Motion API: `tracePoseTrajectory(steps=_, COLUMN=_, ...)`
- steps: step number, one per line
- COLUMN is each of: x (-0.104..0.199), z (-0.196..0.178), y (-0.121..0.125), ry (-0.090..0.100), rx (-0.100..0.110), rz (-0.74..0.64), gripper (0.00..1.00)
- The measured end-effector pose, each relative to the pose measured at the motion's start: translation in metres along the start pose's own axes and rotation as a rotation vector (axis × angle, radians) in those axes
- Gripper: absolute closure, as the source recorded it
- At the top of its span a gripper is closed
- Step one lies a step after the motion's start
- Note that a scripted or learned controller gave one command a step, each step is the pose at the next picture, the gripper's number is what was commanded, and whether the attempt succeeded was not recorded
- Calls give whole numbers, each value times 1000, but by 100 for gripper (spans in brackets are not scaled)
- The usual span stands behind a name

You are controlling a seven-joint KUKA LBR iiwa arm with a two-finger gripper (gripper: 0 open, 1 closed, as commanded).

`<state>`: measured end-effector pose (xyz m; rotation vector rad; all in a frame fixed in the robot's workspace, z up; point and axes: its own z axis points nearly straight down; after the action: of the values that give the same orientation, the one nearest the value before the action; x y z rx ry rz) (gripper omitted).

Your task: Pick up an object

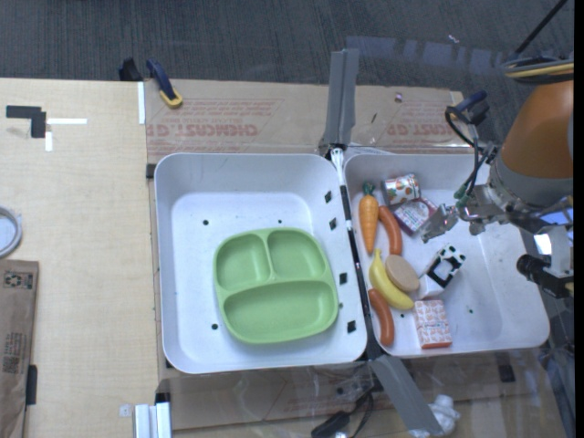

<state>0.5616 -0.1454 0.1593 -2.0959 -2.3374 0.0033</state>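
Camera view has my jaws [444, 219] hanging over the right shallow white bin [511, 336], though I cannot tell whether they stand wide or narrow, and I see nothing between them. Nearest, I judge, is the small black-and-white block [446, 267], lying just below them toward the bin's front, its long axis slanting. A green divided plastic plate [276, 285] sits in the left white bin [182, 336].

Wooden bench [82, 208] bearing two white bins [173, 245]
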Motion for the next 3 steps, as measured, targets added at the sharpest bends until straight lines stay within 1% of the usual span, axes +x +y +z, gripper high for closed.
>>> tracePoseTrajectory(steps=1, x=25, z=63, y=31, ry=0, rx=-2, rz=-271, gripper=0)
tracePoseTrajectory(steps=2, x=23, z=52, y=32, ry=-3, rx=-6, rz=-266, gripper=100)
tracePoseTrajectory(steps=3, x=23, z=53, y=31, ry=-2, rx=-4, rz=-267, gripper=0)
